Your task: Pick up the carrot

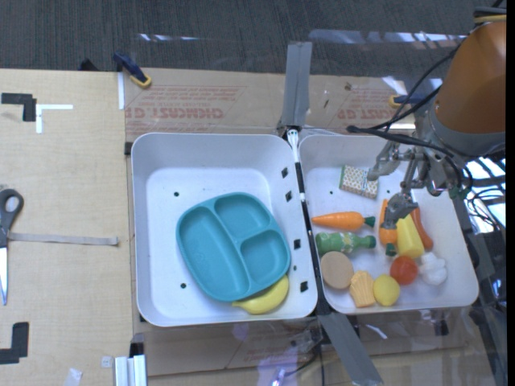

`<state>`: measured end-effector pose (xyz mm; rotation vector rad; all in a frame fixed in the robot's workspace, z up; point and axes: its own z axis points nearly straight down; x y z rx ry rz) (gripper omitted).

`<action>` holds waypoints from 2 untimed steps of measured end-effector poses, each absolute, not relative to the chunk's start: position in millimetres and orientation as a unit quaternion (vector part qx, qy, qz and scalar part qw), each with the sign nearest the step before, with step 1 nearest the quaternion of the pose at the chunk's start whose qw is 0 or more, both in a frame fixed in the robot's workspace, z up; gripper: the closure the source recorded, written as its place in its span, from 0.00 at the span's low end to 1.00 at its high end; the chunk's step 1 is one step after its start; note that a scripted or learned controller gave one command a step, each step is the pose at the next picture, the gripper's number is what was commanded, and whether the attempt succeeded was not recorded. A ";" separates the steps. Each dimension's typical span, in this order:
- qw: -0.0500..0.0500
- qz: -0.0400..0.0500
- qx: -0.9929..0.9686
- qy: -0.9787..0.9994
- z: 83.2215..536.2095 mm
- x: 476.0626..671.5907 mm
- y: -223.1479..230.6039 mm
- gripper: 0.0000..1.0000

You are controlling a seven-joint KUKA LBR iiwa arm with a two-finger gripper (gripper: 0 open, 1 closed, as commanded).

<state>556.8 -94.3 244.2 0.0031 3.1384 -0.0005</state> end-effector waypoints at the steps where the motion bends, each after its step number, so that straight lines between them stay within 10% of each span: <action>1: 0.002 0.000 -0.082 0.997 93.1 569.8 -125.7 0.00; 2: 0.005 -0.001 -0.084 0.996 103.8 572.0 -125.0 1.00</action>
